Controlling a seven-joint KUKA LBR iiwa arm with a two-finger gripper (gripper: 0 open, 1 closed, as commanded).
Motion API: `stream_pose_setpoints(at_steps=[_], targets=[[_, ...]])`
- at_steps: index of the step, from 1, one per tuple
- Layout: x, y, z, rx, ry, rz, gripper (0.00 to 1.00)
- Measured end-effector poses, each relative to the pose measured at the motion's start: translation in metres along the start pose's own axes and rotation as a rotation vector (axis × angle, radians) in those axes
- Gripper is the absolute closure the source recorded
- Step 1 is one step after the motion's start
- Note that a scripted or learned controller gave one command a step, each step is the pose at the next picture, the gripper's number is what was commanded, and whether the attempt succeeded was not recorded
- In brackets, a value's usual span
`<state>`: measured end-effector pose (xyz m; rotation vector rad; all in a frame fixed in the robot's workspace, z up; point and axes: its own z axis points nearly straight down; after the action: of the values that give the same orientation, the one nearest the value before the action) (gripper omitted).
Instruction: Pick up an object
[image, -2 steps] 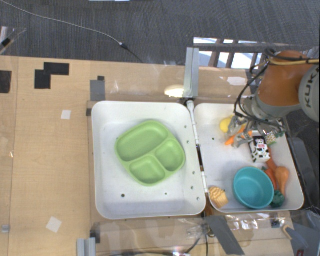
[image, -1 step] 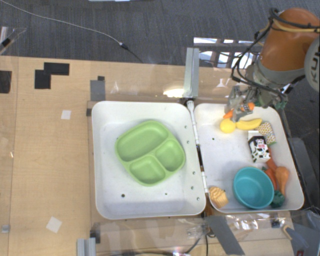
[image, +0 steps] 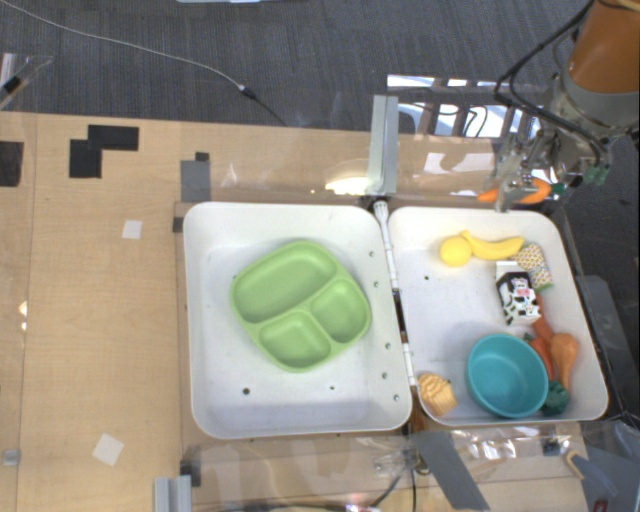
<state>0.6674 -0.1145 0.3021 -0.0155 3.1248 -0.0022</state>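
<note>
**Gripper up at the far rim of the right bin, orange thing in its fingers**

We're looking down on the bench, and the arm (image: 605, 50) comes in from the top right, orange band showing big at the corner. The gripper (image: 522, 185) hangs just over the back edge of the right bin (image: 430, 330). Its fingers sit narrowly apart, not spread wide, and between them there's a small orange object (image: 538, 187), poking out on both sides of the metal. It looks pinched there, though the clutter of cables and glare makes the exact contact hard to read. What the orange piece is I can't tell from here.

Down in the right bin: a yellow banana-shaped toy (image: 478, 247) near the back, a patterned round piece (image: 532, 262) just beside its tip, a black-and-white carton (image: 516, 295) touching that. A teal bowl (image: 508, 374) sits at the front, an orange carrot-like toy (image: 555, 352) along the right wall beside it, something green (image: 556, 398) tucked at the corner. A tan pastry-like toy (image: 437, 392) rests at the front left corner.

Over in the left bin (image: 215, 380), a green divided plate (image: 300, 303) lies flat in the middle, three compartments facing up.
</note>
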Motion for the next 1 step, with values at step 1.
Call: stream_pose_setpoints(at_steps=[1], targets=[[0.0476,-0.0253,0.0354,-0.002,0.009,-0.283,1.0]])
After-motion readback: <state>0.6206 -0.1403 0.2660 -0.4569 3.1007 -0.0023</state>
